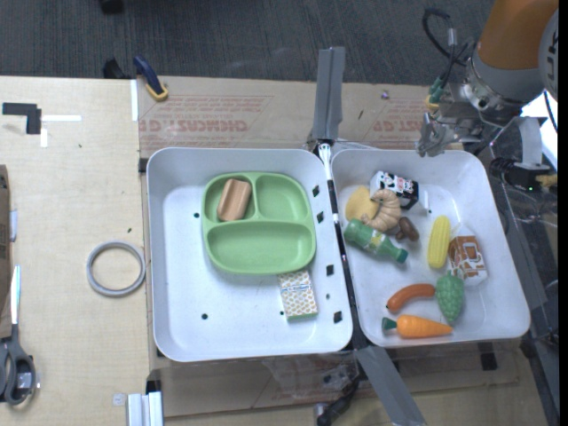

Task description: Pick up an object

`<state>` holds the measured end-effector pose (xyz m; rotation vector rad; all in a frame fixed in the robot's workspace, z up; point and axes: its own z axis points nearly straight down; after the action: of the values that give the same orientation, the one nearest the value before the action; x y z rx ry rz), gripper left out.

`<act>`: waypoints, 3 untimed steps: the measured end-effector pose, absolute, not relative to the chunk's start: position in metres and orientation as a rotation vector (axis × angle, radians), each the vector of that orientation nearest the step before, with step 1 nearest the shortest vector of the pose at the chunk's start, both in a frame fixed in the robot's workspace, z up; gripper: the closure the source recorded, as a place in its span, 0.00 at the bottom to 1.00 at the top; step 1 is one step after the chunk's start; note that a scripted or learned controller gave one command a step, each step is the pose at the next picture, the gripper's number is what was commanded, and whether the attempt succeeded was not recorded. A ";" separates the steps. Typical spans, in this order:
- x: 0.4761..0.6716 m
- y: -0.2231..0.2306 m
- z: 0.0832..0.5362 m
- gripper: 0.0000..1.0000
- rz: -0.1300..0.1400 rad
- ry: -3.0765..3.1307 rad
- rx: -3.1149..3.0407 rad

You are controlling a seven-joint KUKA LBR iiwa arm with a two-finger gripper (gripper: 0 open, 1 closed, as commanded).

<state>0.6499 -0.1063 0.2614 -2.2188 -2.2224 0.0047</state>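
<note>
The gripper (432, 142) hangs over the far rim of the right bin (497, 204), near its back edge; nothing shows between the fingers and it touches no object; whether the fingers are spread or closed I cannot tell (too small and cluttered w/ cables at the wrist). Above it sits the orange band (524, 11) of the arm.

Progress, as I judge it: the pick is not yet made; all toys lie in the bins, so approach, descent, grasp and lift are left.

Nearest candidates in the right bin: a black-and-white cow-pattern toy (394, 185) just below the gripper; a croissant (387, 209) on a yellow piece beside it; a green bottle (375, 242) lying on its side; a corn cob (438, 241); a small carton (467, 259); further fwd a sausage (411, 296), a green veg (450, 298) and a carrot (421, 327).

The left bin (169, 273) holds a green divided plate (259, 224) w/ a bread roll (234, 199) in its top-left compartment, and a patterned packet (298, 295) just beside the plate's near edge.
</note>
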 end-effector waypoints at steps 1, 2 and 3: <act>0.650 -0.106 0.261 0.00 0.005 -2.222 -2.219; 0.614 -0.117 0.162 0.00 0.004 -2.297 -2.140; 0.571 -0.124 0.091 0.00 0.001 -2.364 -2.068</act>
<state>0.5708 -0.1243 0.0913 -2.0679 -2.3640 0.0013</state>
